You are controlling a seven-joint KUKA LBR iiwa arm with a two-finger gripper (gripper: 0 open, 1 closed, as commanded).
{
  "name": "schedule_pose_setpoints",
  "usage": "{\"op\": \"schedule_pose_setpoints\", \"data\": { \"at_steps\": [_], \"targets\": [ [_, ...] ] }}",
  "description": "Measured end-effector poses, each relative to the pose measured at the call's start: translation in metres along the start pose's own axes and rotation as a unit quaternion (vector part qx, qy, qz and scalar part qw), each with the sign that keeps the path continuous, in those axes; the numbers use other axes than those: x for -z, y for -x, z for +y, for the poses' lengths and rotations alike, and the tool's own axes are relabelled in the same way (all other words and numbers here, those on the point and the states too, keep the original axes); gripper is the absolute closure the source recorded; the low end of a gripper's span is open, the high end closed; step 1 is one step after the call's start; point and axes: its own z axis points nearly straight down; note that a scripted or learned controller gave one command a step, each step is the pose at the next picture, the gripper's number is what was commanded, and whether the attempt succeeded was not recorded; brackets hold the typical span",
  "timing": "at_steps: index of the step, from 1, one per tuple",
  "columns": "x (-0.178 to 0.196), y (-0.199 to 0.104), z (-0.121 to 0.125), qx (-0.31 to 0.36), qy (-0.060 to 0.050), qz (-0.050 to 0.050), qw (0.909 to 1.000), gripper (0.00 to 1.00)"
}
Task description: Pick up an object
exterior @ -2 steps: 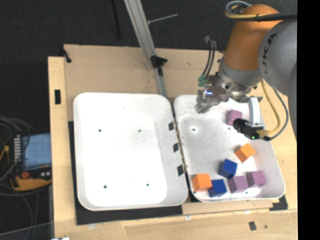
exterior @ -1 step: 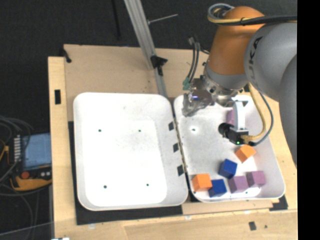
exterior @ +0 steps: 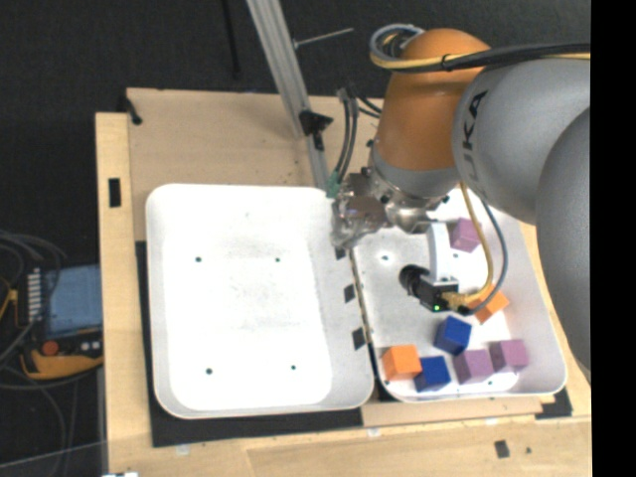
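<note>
Blocks, among them a blue block and an orange block, lie in the right bin, near the gripper; whether it grips anything cannot be told.

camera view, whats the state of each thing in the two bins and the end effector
left bin: holds no blocks
right bin: holds the blocks, mostly at its near end
orange block: resting, touching a blue block
blue blocks: resting, one beside the orange block
purple blocks: two side by side near front, one farther back
end effector: low over the right bin's far left corner, fingers hard to read
</note>
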Motion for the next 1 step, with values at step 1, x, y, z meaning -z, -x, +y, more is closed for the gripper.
{"op": "schedule_pose_setpoints", "data": {
  "at_steps": [1],
  "targets": [
    [-0.0131,-0.0394,-0.0292,-0.001,-0.001,-0.001,1.0,1.0]
  ]
}}
